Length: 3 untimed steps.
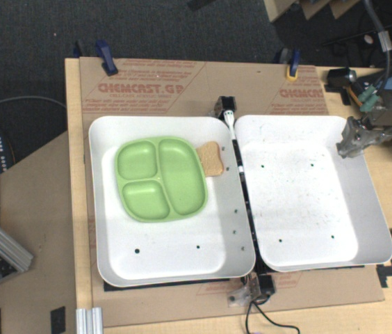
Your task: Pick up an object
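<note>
The end effector (pixel 349 143) sits at the far right edge of the right bin (pixel 307 252), just over its rim near the upper corner; from here I cannot tell how it is set. Nothing is gripped that I can see. The floor of that bin lies open, dusted with faint specks. In the left bin (pixel 161 256) a green divided plate (pixel 160 179) lies flat toward the upper middle, and a tan slice of toast (pixel 211 158) rests against the plate's right edge, close to the wall shared with the other bin. Below the plate the white floor is bare down to the near rim. Both bins touch along the middle, on a brown board (pixel 78 186) covering the table.
</note>
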Motion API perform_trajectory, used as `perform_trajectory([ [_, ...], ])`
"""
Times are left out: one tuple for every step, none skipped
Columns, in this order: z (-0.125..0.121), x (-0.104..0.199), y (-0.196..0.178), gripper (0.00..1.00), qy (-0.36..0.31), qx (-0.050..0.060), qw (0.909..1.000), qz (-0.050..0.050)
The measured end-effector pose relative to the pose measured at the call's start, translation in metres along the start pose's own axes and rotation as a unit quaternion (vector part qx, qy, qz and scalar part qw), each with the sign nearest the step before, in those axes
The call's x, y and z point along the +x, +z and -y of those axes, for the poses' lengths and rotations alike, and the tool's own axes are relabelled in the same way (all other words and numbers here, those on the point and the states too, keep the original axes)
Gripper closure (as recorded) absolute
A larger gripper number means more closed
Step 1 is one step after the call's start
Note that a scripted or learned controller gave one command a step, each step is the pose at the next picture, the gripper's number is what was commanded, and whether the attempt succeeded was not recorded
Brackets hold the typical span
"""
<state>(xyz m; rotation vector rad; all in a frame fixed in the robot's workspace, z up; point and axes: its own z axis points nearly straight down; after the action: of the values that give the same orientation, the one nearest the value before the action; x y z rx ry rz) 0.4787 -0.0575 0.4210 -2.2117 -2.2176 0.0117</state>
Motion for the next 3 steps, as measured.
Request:
perform_trajectory([
  [0.0,-0.048,-0.083,1.0,0.004,-0.012,0.9999,0.003],
  [0.0,-0.016,0.031,1.0,0.0,0.0,1.0,0.0],
  [-0.012,-0.08,-0.079,1.0,0.004,-0.014,0.9999,0.004],
])
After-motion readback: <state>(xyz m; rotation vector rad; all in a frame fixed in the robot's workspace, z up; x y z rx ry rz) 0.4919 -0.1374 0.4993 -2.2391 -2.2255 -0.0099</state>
